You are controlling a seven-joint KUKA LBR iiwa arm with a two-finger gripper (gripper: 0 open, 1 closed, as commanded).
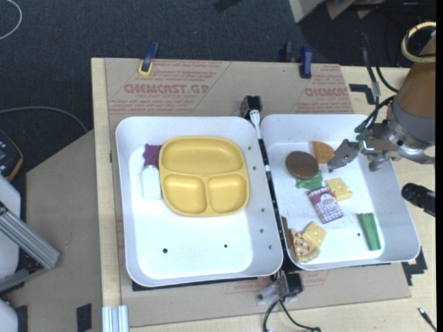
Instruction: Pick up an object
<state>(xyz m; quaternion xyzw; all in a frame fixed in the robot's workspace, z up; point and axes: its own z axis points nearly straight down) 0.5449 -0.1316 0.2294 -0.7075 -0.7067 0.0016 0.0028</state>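
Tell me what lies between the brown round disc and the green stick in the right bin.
In the camera view, a yellow cheese-like block lies between the brown disc and the green stick.

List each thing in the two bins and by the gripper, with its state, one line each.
yellow divided tray: upright, compartments bare, in left bin.
white bottle: lying beside the tray.
brown disc: flat in right bin.
green stick: lying flat.
pizza slice: flat at the front rim.
gripper: over the right bin, nothing visible between fingers.
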